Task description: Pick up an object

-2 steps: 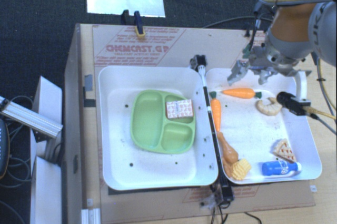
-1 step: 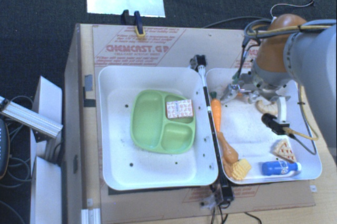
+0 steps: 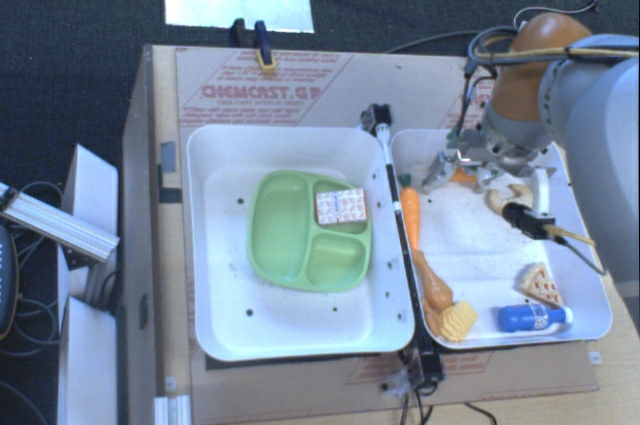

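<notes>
Near us lies the blue bottle [image 3: 533,317]; we judge the claw [image 3: 466,165], state unclear, must descend first

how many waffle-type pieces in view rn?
3. Square checkered waffle in the green divided plate's upper right compartment; yellow waffle piece at right white bin's front left; triangular waffle wedge near its right wall. The arm may hide others.

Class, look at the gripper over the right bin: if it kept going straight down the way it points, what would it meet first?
Probably the small orange item lying just beneath the gripper, at the back of the right bin. Depth is hard to judge, so it may meet the bin floor beside it.
</notes>
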Robot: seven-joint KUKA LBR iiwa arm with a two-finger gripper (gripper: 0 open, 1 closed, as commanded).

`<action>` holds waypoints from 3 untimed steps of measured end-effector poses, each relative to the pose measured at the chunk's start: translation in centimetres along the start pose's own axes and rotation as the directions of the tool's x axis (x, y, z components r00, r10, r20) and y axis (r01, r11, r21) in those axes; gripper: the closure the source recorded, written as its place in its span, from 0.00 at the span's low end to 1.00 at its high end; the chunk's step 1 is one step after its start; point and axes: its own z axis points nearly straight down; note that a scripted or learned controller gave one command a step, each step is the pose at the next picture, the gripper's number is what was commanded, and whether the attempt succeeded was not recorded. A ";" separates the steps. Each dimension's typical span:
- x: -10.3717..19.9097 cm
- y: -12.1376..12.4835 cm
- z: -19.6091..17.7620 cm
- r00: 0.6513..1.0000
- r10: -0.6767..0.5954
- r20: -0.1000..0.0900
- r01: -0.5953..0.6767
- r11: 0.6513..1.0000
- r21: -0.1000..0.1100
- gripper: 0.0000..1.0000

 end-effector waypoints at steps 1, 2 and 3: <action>-0.5 0.0 0.0 1.000 0.000 0.000 0.000 1.000 -0.002 0.00; -2.2 0.1 0.0 1.000 -0.001 0.001 0.001 1.000 -0.006 0.00; -0.9 -2.6 -9.8 1.000 -0.007 0.012 0.008 0.999 -0.050 0.00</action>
